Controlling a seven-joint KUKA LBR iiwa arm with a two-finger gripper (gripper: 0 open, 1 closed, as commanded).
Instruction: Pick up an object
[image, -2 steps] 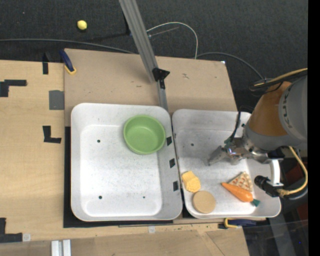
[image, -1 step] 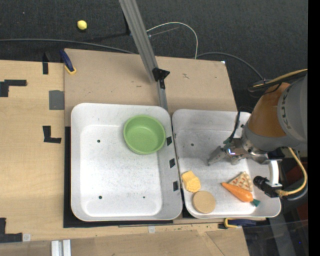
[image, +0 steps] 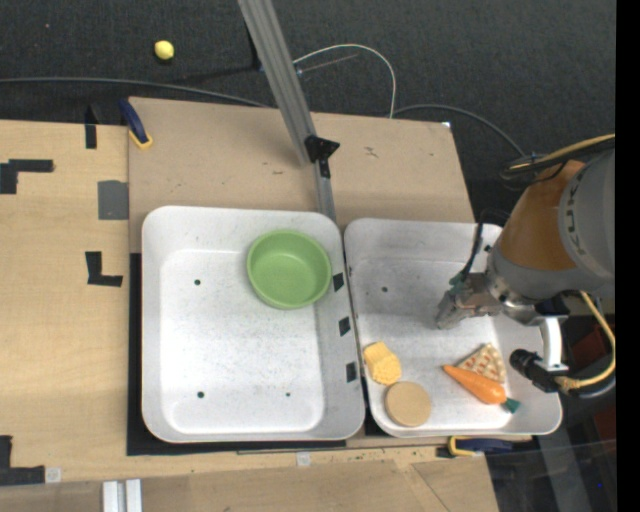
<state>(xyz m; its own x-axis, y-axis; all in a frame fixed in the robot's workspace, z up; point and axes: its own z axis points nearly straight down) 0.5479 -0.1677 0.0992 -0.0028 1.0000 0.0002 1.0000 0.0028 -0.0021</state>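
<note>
Hanging low over the right bin (image: 400, 245), the gripper (image: 452, 308) points down and leftward toward the bin's bare middle floor, with nothing seen between its fingertips. Whether those tips are apart or together cannot be told, since they merge into one dark, blurred shape. Behind it the grey arm (image: 590, 230) with its orange band (image: 535, 225) comes in from the right and covers the bin's right wall.

Four things lie along the near side of the right bin. A small yellow ridged piece (image: 381, 362) sits near the left wall, and a round tan disc (image: 408, 404) touches it just in front. To the right lies a toy carrot (image: 478, 384), orange with a green tip, and a pale wedge like a pizza slice (image: 484, 360) rests just behind it, touching or nearly so. All four are apart from the gripper, the wedge being nearest.

The left bin (image: 175, 300) holds a green bowl (image: 289, 268), upright, near its far right corner.

Both bins sit on a brown board (image: 220, 150) set on a pale wooden bench (image: 50, 300) with black tape marks. A grey metal bar (image: 285, 80) slants down from the top to the gap between the bins. Beyond lies dark carpet (image: 80, 40) with cables and a small yellow ball (image: 164, 49).
</note>
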